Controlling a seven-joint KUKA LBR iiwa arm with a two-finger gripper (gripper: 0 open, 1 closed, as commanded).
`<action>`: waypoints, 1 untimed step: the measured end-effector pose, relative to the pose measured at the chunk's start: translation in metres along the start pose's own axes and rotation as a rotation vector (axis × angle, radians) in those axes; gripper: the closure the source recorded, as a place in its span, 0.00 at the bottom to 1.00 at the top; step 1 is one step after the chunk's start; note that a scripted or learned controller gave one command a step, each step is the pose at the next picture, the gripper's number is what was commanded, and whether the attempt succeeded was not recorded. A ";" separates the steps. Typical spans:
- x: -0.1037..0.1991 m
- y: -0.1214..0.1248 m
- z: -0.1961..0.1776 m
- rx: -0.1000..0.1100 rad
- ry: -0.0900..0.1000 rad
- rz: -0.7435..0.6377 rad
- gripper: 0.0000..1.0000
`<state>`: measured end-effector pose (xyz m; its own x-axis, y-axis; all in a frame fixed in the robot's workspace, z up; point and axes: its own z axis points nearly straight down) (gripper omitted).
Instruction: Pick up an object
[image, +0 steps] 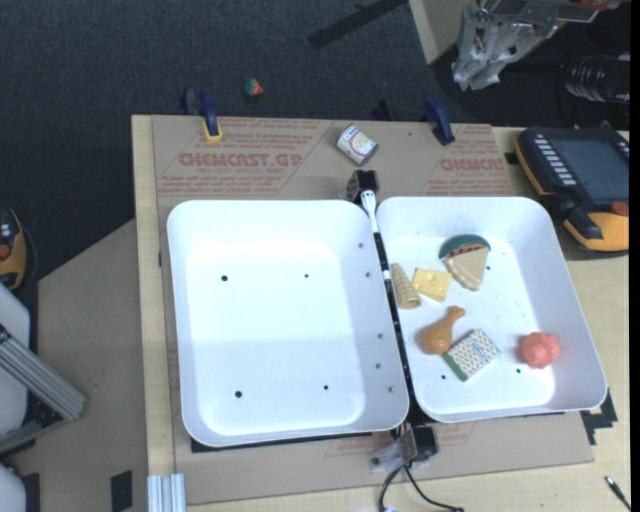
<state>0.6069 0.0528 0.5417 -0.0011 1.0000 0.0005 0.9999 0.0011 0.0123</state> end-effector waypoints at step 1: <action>0.055 -0.027 0.218 0.030 -0.002 -0.002 1.00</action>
